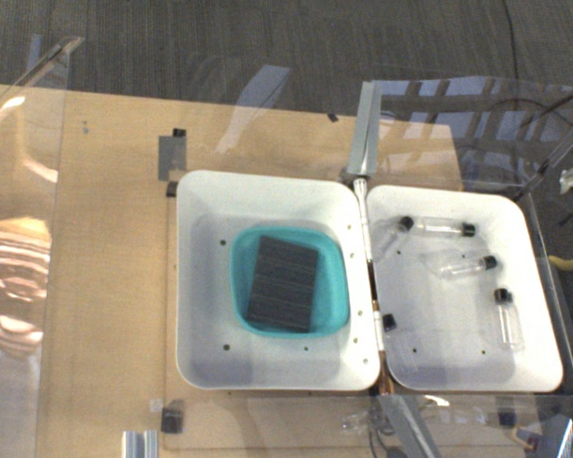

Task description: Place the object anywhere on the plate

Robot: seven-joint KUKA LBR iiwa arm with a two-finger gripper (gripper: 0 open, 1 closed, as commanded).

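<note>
A teal square plate [333, 295] lies in the middle of the left white bin [201, 267]. On the plate rests a dark grey ribbed rectangular block [284, 282], lying flat and slightly tilted. In the right white bin [538, 279] lie three clear vials with black caps: one [437, 226] near the back, one [466, 266] in the middle, one [505, 316] toward the right.
A metal divider post [365, 132] rises between the bins at the back. Clear panels and a metal frame [516, 109] stand at the right rear. A small black cap or peg [388, 322] sits by the right bin's left wall. The wooden bench [88, 263] stretches left.
</note>
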